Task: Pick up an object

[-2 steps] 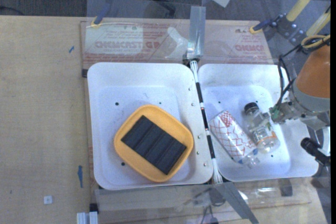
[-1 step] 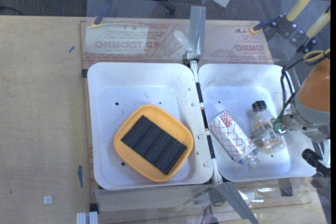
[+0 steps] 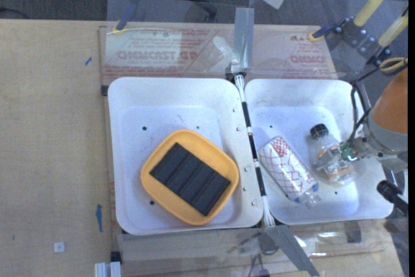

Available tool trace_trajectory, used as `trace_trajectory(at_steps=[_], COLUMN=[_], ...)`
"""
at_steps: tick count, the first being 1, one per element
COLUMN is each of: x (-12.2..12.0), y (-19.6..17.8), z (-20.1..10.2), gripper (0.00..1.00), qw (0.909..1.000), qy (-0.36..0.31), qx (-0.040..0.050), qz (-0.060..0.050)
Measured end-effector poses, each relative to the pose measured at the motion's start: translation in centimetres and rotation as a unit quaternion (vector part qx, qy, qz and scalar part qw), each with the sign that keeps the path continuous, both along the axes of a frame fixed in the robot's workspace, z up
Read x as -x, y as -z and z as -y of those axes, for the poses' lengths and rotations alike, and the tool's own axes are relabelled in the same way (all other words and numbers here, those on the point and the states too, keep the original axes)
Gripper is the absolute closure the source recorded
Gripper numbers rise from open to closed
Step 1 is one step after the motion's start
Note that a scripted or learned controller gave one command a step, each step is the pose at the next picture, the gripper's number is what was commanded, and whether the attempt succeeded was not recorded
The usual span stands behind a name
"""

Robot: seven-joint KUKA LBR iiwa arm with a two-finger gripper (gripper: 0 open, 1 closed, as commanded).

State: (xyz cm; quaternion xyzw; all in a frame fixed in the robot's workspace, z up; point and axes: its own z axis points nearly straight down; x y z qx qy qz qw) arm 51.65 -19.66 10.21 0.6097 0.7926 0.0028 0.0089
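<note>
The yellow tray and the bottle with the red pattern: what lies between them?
In the camera view, the yellow tray lies in the left bin and the red-patterned bottle in the right bin; only the bins' adjoining rims lie between them.

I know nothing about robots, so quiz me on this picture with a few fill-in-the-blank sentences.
1. The yellow tray with a black pad lies in the ____ bin.
2. The red-and-white patterned bottle lies in the ____ bin.
3. The clear bottle has a cap colored ____.
4. The band on the arm is colored ____.

Missing words: left; right; black; orange.
</note>
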Motion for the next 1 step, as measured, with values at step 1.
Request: trace_trajectory(at_steps=[1], x=[-5.01], y=[-8.32], z=[-4.80], gripper=[1.00], qw=[0.9973], qy=[0.072], qx=[-0.0035], qz=[-0.008])
